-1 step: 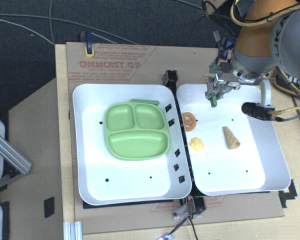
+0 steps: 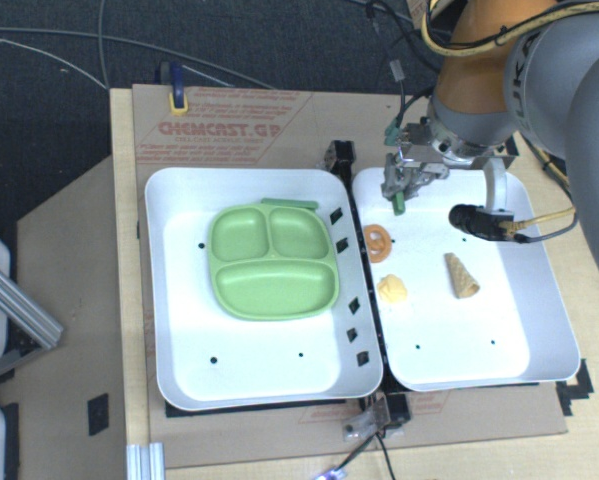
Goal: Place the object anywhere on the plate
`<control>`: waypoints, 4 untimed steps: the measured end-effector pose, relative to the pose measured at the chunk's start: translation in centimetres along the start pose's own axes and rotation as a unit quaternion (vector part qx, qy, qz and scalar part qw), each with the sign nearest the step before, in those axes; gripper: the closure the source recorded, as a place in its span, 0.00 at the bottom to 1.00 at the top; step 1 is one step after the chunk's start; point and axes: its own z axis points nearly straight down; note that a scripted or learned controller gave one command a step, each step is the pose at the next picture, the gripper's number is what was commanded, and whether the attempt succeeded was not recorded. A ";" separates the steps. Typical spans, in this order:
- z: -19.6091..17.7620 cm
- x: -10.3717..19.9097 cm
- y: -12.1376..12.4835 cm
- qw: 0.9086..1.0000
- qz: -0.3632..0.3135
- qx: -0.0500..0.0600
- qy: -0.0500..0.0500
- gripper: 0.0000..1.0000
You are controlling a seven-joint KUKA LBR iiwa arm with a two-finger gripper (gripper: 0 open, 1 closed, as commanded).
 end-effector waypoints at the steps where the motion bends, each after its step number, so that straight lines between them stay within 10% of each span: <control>1: 0.6 5.5 0.3 1.000 0.000 0.000 0.000 1.00; 4: -1.5 20.4 0.6 1.000 0.000 -0.001 0.000 1.00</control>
